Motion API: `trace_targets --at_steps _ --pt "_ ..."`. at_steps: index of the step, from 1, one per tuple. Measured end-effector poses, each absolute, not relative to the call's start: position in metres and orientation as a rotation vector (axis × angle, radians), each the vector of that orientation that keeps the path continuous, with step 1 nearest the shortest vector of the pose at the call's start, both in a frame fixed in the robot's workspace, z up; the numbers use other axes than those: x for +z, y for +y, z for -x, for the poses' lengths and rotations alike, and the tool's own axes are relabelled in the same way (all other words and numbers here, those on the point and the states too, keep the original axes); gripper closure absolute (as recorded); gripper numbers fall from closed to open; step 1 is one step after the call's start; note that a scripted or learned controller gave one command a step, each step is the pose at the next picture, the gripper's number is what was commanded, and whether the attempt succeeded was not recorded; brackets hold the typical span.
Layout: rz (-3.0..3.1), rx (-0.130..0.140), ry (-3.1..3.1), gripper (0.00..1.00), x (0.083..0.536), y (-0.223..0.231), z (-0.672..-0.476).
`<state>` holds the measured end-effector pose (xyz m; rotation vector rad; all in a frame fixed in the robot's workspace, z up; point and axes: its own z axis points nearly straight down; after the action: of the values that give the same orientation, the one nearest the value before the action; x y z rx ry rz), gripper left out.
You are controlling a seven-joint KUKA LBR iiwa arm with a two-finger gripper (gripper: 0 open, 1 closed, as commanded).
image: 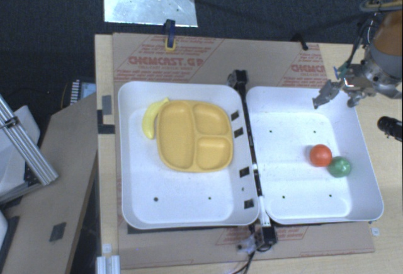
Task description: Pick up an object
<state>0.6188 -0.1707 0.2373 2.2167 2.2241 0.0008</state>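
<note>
Hovering—claw (340, 96) open, empty.

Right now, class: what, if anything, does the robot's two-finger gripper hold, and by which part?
Nothing. The two-finger gripper hangs open above the right white bin's far edge.

Wooden bench (104, 134), topped with a printed cardboard sheet (189, 58). Two shallow white bins on the sheet, side by side, touching at the middle: left bin (135, 203), right bin (362, 203).
</note>
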Motion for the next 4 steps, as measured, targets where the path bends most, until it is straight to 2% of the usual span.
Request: trace_targets --at_steps 2,3,4 --pt "-2.220 -0.002 2.225 0.00 0.122 -0.176 -0.632" --pt "-2.219 -0.001 2.225 0.00 0.083 -0.175 -0.632" --pt "-2.214 0.004 2.221 1.00 0.096 -0.175 -0.634"
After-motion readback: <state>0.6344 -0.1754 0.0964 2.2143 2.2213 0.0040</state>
